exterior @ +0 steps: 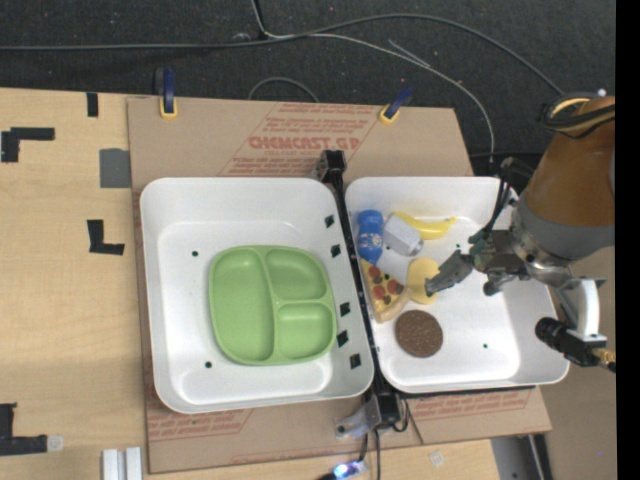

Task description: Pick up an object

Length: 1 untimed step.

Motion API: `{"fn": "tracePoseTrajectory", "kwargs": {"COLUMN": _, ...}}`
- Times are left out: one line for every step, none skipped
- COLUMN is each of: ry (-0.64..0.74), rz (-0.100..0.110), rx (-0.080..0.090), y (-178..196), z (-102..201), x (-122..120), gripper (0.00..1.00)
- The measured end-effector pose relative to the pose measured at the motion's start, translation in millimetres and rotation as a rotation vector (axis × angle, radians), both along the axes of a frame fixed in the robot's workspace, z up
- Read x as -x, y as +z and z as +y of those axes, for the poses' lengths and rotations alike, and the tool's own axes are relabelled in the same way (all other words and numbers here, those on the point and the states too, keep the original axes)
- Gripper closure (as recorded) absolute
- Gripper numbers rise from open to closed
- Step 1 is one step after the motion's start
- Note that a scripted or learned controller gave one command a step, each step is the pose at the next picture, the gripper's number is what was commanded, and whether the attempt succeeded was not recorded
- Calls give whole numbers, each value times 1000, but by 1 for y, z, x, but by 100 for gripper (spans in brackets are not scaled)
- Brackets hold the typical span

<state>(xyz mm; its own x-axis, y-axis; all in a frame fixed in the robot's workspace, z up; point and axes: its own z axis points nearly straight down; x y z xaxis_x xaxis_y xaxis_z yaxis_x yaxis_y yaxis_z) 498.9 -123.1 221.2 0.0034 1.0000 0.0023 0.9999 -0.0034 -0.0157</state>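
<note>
The right bin [500, 353] holds several small toys along its left side: a blue piece [369, 234], a grey block [402, 236], a yellow banana [428, 225], a yellow chunk [420, 270], a pizza slice [385, 290] and a brown round cookie [419, 334]. My gripper [467, 280] hangs over the middle of this bin, to the right of the toys. It is open with nothing between its fingers. One fingertip [441, 278] sits right beside the yellow chunk, the other lies further right over bare bin floor.
A green divided plate [272, 303] lies in the left bin [160, 268]. A black divider with clips [345, 268] runs between the bins. The arm's grey and orange body [575, 183] overhangs the right bin's right edge. Cables trail over the dark surface behind.
</note>
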Motion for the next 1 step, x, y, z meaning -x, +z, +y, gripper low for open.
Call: {"fn": "tracePoseTrajectory", "kwargs": {"ry": 5, "rz": -14, "rx": 2, "y": 7, "z": 1, "x": -3, "gripper": 0}}
